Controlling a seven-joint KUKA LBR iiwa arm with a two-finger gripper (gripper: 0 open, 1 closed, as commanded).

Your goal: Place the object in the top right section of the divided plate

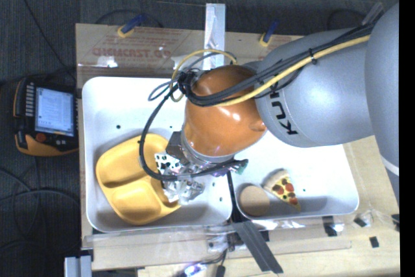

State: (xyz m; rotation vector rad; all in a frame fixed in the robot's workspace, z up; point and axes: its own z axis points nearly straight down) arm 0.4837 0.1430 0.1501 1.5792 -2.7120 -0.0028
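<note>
Right of end effector (183,188): pizza slice (283,187).

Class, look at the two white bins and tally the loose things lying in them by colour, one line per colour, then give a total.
Yellow: 1, the divided plate in the left bin.
Brown: 1, the round piece in the right bin.
Tan with red spots: 1, the pizza slice.
Total: 3

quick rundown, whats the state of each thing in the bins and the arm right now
yellow divided plate: flat in the left bin, right edge under the gripper
gripper: low over the plate's right edge, fingers too hard to read
pizza slice: lying flat in the right bin, apart from the gripper
brown round thing: in the right bin, just left of the pizza slice
arm: reaching in over both bins
</note>
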